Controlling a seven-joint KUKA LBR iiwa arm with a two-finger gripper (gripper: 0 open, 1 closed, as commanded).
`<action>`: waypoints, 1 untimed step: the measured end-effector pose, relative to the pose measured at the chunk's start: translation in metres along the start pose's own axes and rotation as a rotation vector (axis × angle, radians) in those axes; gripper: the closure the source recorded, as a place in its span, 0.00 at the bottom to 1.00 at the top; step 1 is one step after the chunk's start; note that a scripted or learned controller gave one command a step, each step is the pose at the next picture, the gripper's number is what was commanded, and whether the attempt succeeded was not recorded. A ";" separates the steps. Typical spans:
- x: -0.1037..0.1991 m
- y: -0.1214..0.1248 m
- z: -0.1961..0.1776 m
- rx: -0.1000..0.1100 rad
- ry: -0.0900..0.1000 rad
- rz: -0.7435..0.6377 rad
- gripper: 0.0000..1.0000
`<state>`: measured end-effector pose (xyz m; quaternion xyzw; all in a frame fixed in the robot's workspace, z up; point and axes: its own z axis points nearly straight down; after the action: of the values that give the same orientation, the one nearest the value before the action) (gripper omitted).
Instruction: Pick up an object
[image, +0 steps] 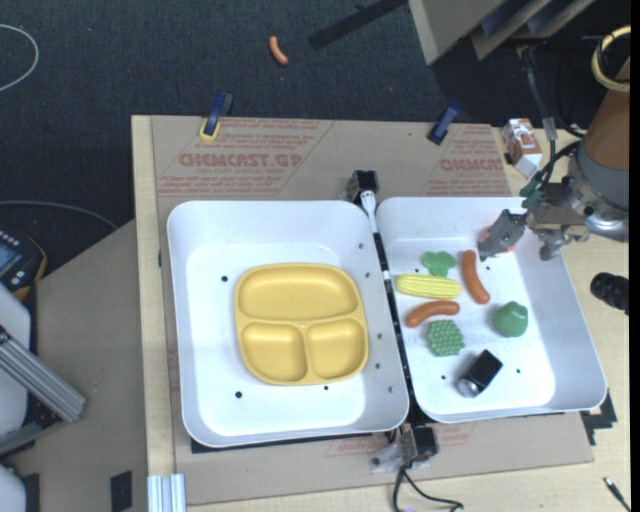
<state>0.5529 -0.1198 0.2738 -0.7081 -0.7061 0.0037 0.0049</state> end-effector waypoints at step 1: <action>0.000 0.002 -0.007 -0.013 -0.002 -0.003 0.00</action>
<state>0.5549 -0.1197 0.2804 -0.7071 -0.7071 -0.0002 -0.0005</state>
